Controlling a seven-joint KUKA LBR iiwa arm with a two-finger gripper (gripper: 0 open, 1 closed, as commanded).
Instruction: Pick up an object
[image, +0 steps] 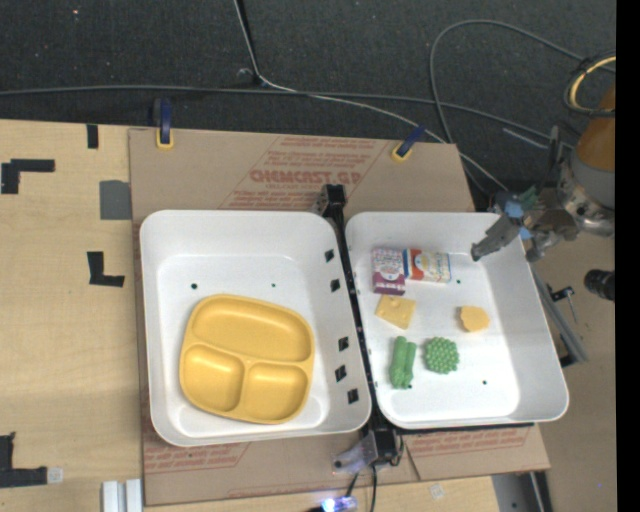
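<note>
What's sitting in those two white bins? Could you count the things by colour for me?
Yellow: 3, the divided plate in the left bin, plus the cheese wedge and the small round piece in the right bin.
Green: 2, the long vegetable and the bumpy ball.
Purple and white: 1, the small box.
Total: 6

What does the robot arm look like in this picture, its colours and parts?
The arm is grey metal with an orange band above the wrist. Its gripper is dark grey, with a small blue part near its base. Thin cables loop beside it.
</note>
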